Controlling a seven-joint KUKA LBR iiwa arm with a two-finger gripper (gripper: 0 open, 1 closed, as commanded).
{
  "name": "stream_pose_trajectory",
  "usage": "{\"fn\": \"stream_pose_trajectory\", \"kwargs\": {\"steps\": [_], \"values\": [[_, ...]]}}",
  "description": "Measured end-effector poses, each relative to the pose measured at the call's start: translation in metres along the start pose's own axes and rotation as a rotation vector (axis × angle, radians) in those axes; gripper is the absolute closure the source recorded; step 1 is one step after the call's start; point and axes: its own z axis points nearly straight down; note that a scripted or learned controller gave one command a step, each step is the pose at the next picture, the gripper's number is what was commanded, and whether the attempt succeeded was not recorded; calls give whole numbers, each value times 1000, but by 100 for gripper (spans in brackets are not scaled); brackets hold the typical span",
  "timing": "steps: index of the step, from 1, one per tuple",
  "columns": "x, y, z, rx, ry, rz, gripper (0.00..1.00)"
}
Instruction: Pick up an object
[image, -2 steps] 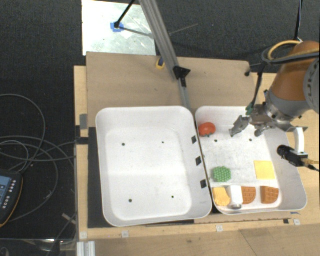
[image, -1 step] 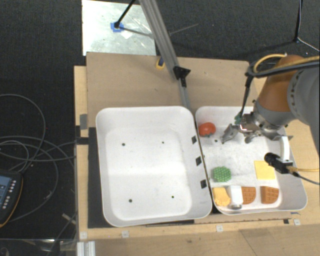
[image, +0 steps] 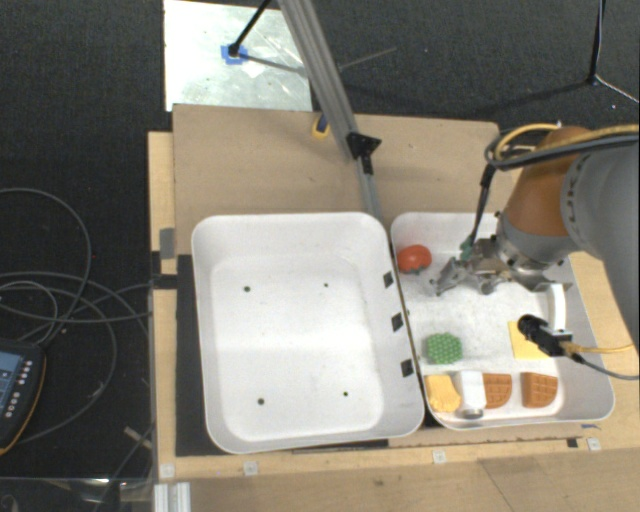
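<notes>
The right bin (image: 600, 395) holds several small objects. A red round object (image: 414, 258) lies at its far left corner. A green knobbly ball (image: 443, 347) sits near the left wall. A yellow block (image: 528, 342) lies toward the right. Along the front wall are a pale orange piece (image: 441, 392), a white piece (image: 470, 388) and two orange waffle-like pieces (image: 497, 390) (image: 539, 390). My gripper (image: 462, 275) hangs low over the bin's far half, just right of the red object and apart from it. Nothing shows in its grasp.
The left bin (image: 290, 330) stands beside the right one, joined by black clips (image: 397, 322). A grey pole (image: 335, 90) slants down from the top to the gap between the bins. The arm's body (image: 580, 210) covers the right bin's far right corner.
</notes>
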Motion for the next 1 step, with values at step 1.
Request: {"fn": "stream_pose_trajectory", "kwargs": {"steps": [1], "values": [[-1, 1, -13, -5, 0, -1, 100]]}}
